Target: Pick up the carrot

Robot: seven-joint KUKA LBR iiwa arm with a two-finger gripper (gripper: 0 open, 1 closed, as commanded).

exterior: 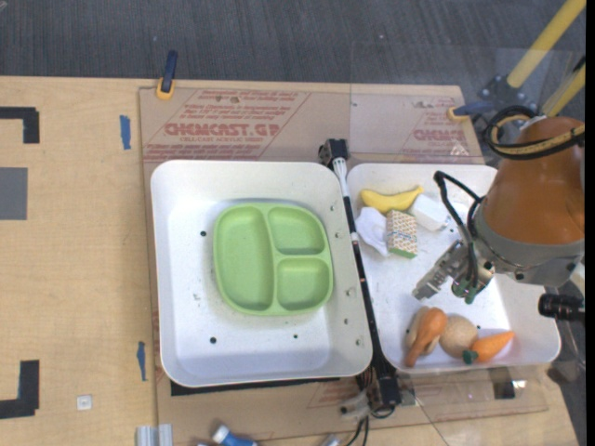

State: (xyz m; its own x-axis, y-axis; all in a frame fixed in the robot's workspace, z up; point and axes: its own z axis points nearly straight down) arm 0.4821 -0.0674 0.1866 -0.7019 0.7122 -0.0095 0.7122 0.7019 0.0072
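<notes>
The carrot (494, 344), orange with a green stub at its left end, lies in the front right corner of the right bin (530, 356). It touches a beige round item (457, 335). My gripper (449, 286) hangs over the middle of this bin, up and to the left of the carrot and apart from it. Its fingers (431, 284) stand open with nothing between them. The orange wrist band and grey arm cover the bin's right side.
An orange-brown lumpy item (424, 334) lies left of the beige one. At the bin's back are a banana (390, 198), a white cloth (373, 229), a small patterned box (403, 234) and a white block (429, 214). The left bin (181, 277) holds a green divided plate (272, 257).
</notes>
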